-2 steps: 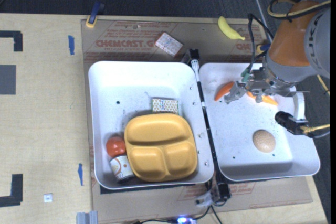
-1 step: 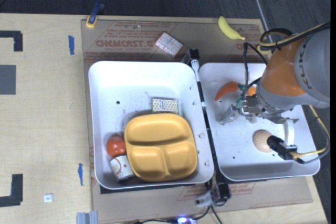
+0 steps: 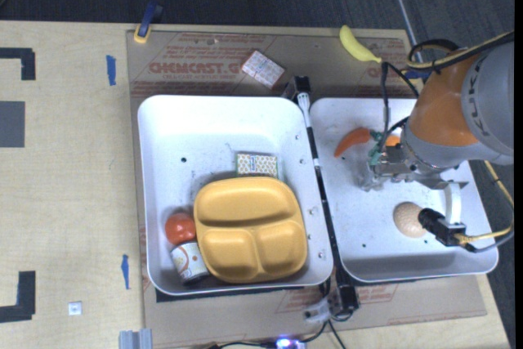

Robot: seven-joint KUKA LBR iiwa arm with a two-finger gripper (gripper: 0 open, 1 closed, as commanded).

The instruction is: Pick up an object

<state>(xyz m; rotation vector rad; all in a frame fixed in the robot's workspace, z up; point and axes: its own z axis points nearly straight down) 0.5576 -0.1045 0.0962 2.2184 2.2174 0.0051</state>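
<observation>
Fingers (image 3: pixel 372 174) low in right bin (image 3: pixel 359 253), state unclear; orange piece (image 3: pixel 353 140) just up-left, apart.

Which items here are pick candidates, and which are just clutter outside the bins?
Candidates, in the bins:
yellow tray
patterned packet
red ball
small can
orange piece
tan egg

Clutter outside:
banana
checked card
blue-yellow clamp
</observation>
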